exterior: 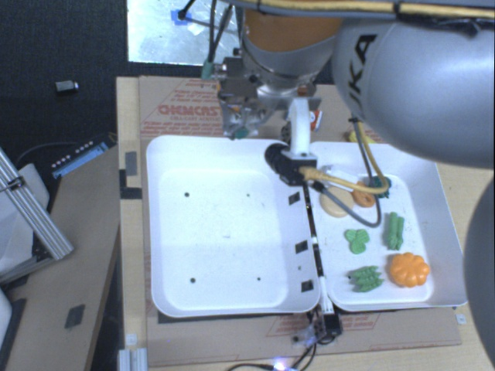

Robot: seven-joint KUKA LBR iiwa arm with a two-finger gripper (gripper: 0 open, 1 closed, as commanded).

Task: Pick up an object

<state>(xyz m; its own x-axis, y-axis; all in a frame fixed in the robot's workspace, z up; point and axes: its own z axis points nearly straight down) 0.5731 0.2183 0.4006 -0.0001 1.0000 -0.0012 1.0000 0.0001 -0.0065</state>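
Observation:
My gripper (238, 127) hangs over the far rim of the left bin (166, 230), near that bin's back right corner, with nothing visibly in it. The objects lie in the right bin (433, 207): an orange pumpkin (407, 269) at the front right, a long green vegetable (394, 230) behind it, a round green piece (357, 240), and a bumpy green piece (365, 278) at the front. A beige disc (335, 205) and a small orange disc (363, 199) lie further back, partly crossed by the yellow cable. The gripper is well to the left of all of them.
The big grey arm covers the upper right of the view and the right bin's far corner. Both bins rest on a cardboard sheet (186, 103). An aluminium frame (31, 215) stands off the bench at the left.

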